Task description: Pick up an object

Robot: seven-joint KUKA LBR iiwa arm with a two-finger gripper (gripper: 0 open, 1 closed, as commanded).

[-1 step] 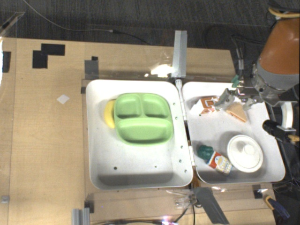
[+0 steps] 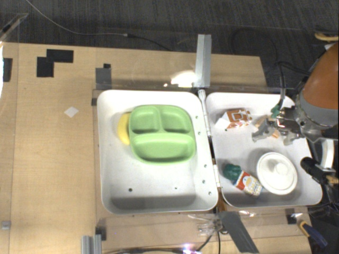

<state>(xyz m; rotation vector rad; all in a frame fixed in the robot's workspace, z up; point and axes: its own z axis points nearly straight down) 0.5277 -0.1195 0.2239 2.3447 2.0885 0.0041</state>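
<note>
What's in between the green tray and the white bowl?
In the camera view, the bins' two inner walls stand between the green tray and the white bowl, then a small green-topped packet beside the bowl.

A white bin (image 2: pixel 233 102) lies beneath the claw (image 2: pixel 273 127); its twin (image 2: pixel 153 187) sits to the claw's left, a metal post (image 2: pixel 204 62) between them.

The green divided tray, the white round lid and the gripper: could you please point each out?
green divided tray (image 2: pixel 160 134): camera view, its large lower compartment.
white round lid (image 2: pixel 276 172): camera view, near its knob.
gripper (image 2: pixel 265 128): camera view, between fingertips.
</note>
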